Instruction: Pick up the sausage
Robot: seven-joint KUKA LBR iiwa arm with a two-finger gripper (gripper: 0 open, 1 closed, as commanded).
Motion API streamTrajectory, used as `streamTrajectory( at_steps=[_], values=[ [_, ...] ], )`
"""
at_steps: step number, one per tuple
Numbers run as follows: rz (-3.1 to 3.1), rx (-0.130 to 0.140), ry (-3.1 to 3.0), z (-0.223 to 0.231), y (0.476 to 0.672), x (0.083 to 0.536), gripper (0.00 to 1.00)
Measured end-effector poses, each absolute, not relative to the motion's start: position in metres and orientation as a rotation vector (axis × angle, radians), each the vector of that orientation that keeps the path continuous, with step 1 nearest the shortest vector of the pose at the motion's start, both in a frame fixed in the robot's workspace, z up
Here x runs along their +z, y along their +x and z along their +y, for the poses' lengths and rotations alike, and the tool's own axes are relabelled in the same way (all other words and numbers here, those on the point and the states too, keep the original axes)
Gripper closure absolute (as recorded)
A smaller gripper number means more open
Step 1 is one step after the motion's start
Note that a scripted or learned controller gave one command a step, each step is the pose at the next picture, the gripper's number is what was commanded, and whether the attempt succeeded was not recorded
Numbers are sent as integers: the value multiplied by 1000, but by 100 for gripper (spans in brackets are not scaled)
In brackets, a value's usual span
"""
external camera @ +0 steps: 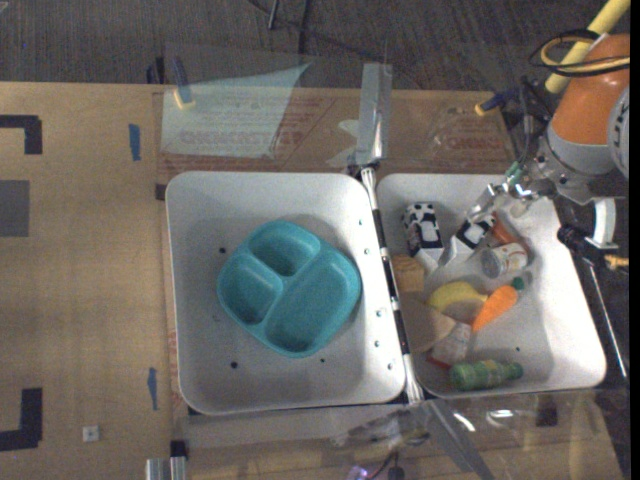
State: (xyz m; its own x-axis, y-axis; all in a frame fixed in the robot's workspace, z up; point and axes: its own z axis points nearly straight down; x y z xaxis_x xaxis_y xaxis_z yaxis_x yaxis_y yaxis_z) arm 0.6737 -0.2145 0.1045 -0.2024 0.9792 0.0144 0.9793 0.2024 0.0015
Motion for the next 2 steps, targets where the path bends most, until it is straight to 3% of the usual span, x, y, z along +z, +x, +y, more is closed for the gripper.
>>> streamTrajectory(
  at_steps=[1, 2],
  values=[
    [-2488, -5, -1930, -196, 669, 177, 0],
    [-2501, -16, -1925, -200, 673, 112, 0]
  ],
)
